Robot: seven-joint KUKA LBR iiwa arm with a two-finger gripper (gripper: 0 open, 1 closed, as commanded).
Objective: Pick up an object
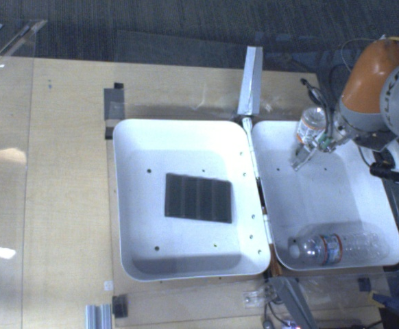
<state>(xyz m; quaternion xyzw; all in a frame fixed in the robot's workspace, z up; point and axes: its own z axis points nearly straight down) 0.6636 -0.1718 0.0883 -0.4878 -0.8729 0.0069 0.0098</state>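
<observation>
pincer (302, 159) over right bin (384, 204) | grip state unclear | plastic bottle (333, 247) at near wall

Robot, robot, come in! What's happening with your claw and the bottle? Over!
Gripper over the right bin, far side. Plastic bottle lying on its side at the near edge, apart from the gripper. Black ridged pad in the left bin.

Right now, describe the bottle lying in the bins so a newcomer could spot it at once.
Look at the right bin of the two white bins, the one the arm reaches over. Along its near wall lies a clear plastic bottle on its side, cap toward the left bin. Its transparent body and blue label band set it apart from the flat dark ribbed pad in the left bin.
</observation>
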